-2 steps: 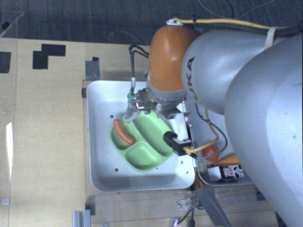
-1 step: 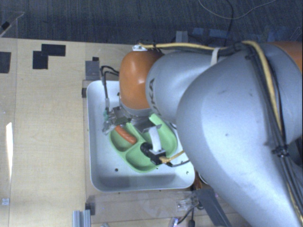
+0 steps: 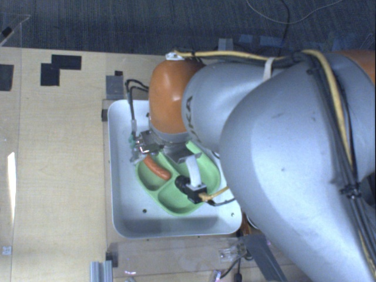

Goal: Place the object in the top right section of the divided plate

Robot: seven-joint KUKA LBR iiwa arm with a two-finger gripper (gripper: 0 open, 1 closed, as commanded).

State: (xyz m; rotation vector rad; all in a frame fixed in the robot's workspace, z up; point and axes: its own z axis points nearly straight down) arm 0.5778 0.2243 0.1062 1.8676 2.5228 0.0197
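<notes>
A grey arm (image 3: 282, 157) with an orange band (image 3: 170, 98) leans in over a white bin (image 3: 135, 216) on a pale wooden bench (image 3: 53, 157). Its gripper (image 3: 157, 148) hangs low over a green divided plate (image 3: 176, 204) that sits in the bin. The wrist hides the gripper's tip, so it cannot be told whether the gripper is clenched or released.

Just below the gripper, a little to its left in the view, lies a sausage (image 3: 155, 168). It is short, orange-red and round at both ends, with a paler glossy streak along its length. It lies at a slant inside the plate section nearest the gripper, its upper end tucked under the wrist. Whether it touches the gripper cannot be told.

A second section of the plate opens below the sausage, away from the gripper, and a third curves off to the gripper's right, partly under the arm. Well away to the gripper's upper left, black tape marks (image 3: 59, 68) sit on the bench. Beyond the arm, a thin cable (image 3: 282, 10) loops across dark carpet (image 3: 117, 10).
</notes>
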